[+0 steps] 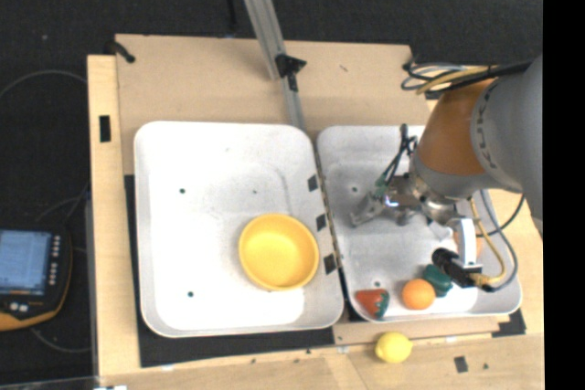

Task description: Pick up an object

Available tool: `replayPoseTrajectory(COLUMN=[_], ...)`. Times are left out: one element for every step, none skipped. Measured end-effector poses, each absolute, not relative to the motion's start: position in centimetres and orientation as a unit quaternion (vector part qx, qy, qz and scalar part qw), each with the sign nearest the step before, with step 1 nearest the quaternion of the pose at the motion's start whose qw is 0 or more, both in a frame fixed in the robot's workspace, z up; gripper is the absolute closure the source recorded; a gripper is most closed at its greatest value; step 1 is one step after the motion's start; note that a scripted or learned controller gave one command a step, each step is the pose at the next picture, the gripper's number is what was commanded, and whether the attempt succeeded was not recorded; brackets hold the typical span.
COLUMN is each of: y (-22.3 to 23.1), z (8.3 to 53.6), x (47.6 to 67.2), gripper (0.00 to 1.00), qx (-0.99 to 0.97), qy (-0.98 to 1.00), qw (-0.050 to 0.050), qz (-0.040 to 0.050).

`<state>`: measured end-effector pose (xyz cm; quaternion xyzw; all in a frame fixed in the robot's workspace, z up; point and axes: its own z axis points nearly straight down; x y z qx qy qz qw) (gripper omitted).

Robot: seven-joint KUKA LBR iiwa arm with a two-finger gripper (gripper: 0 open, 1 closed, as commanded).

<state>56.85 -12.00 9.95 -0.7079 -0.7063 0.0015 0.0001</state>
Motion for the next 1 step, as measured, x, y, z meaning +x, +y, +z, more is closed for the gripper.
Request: replayPoseTrajectory(y=[-12.07], z=[11.18], x=[56.98], gripper=[1.00], qx=[-0.710], qy=[-0.704], qw=[-0.001], qz=[-0.0011])
